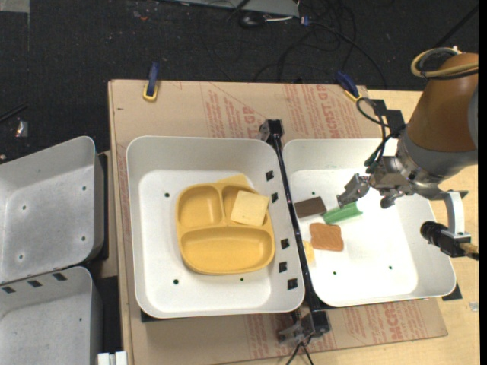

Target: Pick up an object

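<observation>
In the right bin (396,280) lie a green bar (342,214), a brown flat rectangle (310,207) and an orange toast-like piece (326,238). My gripper (370,195) hangs over the upper middle of this bin, just up and right of the green bar. Its fingers stand apart, open, with nothing between them. The left finger (351,189) points down toward the bar's right end. In the left bin (152,280) a yellow divided plate (221,249) carries a pale yellow square block (249,207).
A small yellow scrap (308,251) lies by the black divider (285,204) between the bins. The grey and orange arm (445,120) covers the right bin's upper right corner. Grey trays (46,204) sit off the bench at left.
</observation>
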